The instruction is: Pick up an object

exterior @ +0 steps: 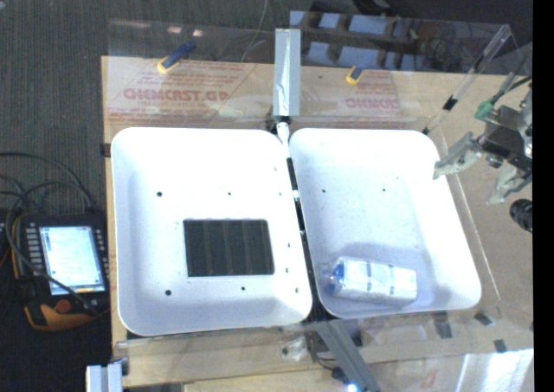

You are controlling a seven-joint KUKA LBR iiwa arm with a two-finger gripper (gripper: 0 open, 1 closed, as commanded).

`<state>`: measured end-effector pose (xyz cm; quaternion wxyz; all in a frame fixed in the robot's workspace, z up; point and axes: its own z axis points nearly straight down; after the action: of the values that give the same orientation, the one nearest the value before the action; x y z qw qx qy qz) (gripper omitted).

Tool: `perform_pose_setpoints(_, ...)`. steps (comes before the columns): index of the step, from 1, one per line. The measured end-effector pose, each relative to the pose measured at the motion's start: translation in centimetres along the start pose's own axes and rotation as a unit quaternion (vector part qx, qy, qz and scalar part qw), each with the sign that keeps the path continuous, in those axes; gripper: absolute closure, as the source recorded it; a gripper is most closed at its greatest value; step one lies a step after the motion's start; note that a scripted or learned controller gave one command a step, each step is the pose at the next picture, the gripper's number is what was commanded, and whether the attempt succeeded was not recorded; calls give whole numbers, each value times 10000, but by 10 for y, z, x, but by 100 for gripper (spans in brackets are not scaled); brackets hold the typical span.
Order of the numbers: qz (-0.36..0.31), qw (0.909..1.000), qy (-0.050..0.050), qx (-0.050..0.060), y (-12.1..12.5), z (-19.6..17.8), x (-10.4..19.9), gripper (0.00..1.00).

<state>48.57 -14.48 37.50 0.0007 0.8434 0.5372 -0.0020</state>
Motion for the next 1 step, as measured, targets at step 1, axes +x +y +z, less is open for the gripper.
perform_pose_setpoints(1,837,9965,-3,4,4,-58,-9,0)
